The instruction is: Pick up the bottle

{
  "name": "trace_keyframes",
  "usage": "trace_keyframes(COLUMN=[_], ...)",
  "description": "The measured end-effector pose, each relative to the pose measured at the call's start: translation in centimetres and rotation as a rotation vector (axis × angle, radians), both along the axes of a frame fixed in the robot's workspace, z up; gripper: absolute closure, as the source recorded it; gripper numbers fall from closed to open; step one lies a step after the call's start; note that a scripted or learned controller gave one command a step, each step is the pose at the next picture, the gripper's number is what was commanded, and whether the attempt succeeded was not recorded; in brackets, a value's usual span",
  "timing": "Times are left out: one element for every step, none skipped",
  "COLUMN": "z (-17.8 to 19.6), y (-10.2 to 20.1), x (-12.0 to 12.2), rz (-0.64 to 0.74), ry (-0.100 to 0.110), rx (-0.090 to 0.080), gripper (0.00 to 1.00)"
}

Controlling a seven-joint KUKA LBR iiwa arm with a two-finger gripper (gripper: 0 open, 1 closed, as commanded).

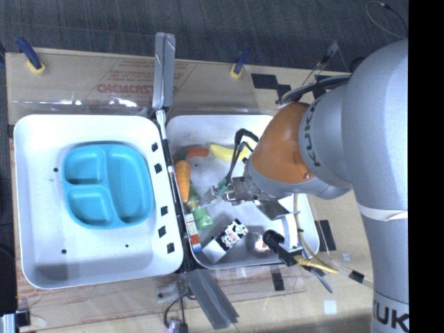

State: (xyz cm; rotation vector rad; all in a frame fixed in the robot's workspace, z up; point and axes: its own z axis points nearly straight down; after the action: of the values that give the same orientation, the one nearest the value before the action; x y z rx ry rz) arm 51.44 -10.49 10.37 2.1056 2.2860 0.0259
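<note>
Green bottle [202, 218] is lying at the tool's [225, 193] 7 o'clock; probably light, slick plastic, so grab mid-body. Tool's state: can't tell.

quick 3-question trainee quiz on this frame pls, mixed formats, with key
1. True or false: the blue divided tray lies in the right bin.
2. The carrot lies against which wall of the right bin? A) far B) left C) near
3. Fill in: the yellow banana lies in the ____ bin.

Key: 1 false, it is in the left bin. 2 B. 3 right.
</note>
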Motion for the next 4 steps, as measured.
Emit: trace_keyframes(z=[-0.1,-0.7,-1.5,8.5], y=[0.4,0.4,0.9,5.9], x=[-2.2,-2.5,4.6,-1.0], rz=[-0.177,-0.679,-0.988,-1.071], ry=[-0.004,0.009,0.038,0.036], rx=[0.006,0.017,0.026,0.027], gripper=[0.0,0.0,0.0,0.0])
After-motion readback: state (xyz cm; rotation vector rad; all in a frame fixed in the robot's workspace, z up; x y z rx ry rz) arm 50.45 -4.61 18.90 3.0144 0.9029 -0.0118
